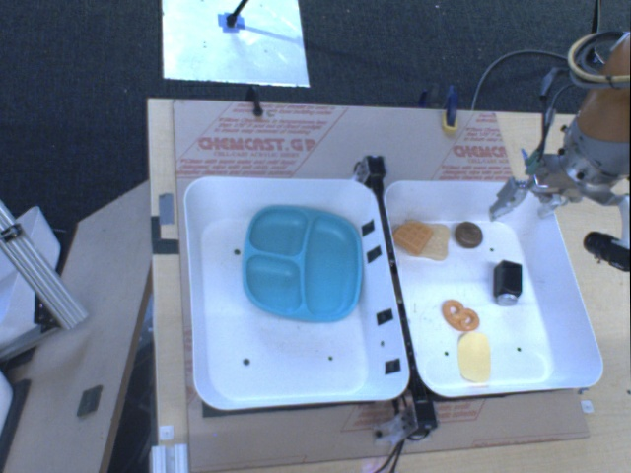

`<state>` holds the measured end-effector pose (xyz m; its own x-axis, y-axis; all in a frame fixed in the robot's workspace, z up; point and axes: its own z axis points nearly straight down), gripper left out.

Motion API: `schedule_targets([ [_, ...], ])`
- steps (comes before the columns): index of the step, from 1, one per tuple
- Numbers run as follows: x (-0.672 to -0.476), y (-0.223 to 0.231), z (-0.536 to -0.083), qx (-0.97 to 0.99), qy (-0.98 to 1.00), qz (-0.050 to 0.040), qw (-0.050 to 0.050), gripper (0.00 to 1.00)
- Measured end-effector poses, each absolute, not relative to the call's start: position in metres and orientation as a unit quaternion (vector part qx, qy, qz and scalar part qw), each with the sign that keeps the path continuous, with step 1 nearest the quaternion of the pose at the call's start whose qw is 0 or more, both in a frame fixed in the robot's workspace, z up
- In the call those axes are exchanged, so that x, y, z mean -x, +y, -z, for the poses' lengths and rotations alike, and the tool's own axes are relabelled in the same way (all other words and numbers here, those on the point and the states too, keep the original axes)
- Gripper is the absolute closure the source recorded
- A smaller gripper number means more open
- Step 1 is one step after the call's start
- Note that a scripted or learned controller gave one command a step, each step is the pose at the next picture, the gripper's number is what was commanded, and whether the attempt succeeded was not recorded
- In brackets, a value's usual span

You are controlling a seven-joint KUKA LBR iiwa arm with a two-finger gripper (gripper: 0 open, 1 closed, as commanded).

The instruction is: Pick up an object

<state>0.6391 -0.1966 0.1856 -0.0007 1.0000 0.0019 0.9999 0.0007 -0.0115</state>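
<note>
White bins, two, side by side on a bench (256,131) covered with printed board.

Left bin (212,294): one blue plate (302,263) with three compartments, lying flat near the bin's middle, slightly toward the far side.

Right bin (557,294): five loose objects, none touching the gripper.
- Waffle (422,238), tan, far left corner area.
- Brown disc (468,234), just right of the waffle.
- Black block (507,281), right of centre.
- Orange pretzel (459,315), near the middle.
- Yellow piece (474,357), pale, just nearer than the pretzel, close to the near wall.

Arm (601,126): grey, entering from the right, above the far right corner of the right bin.

Gripper (525,197): over the far rim of the right bin, fingers spread apart, nothing between them.
</note>
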Motion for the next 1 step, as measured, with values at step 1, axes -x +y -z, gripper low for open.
schedule_targets([
  [1, -0.6421, -0.1958, -0.1950, 0.706, -0.708, 0.0004, -0.001, 0.00],
])
